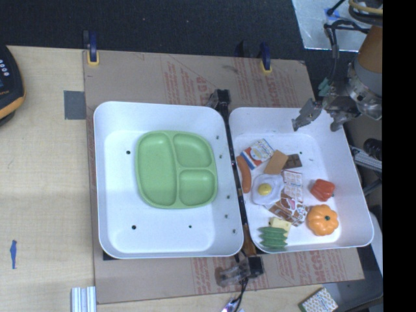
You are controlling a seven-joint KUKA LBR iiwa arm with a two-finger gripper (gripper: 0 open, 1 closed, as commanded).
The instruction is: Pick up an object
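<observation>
Lying in the right-hand shallow white bin [354,174] is a jumble of toy food, and any piece of it could serve as the object to pick: a small orange plastic pumpkin [322,220] near the front corner, a red chunky piece [322,189] just behind it, a white fried egg with a yellow yolk [265,190], a reddish sausage [244,172] along the left wall, a green ridged vegetable [273,237] at the front edge, plus printed packets and brown squares heaped between. The two-finger gripper [320,117] hangs over the bin's back right corner with its jaws spread apart and nothing between them, well clear of the pile. By my reckoning the job is at the approach step; the next move calls for swinging forward over one piece and dropping down onto it. The pumpkin and red piece sit fairly free, whereas the middle items overlap and could foil a clean grip. Next door, the left-hand white bin [117,226] carries a pale green divided plate [175,169].
</observation>
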